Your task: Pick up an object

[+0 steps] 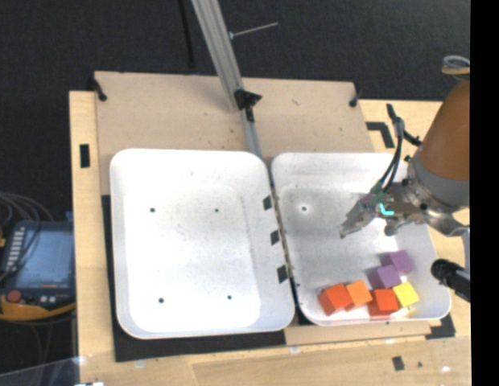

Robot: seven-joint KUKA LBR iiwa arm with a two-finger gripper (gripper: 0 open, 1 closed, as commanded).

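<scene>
Several small blocks lie in the front right corner of the right bin: two purple blocks, orange blocks and a yellow block. My gripper hangs over the middle of the right bin, up and to the left of the blocks and apart from them. Its fingers point down and left, and nothing shows between them.
The left bin sits beside the right one, with black clips along the shared edge. A slanted metal pole rises from behind the bins. A pendant with a screen lies left of the bench.
</scene>
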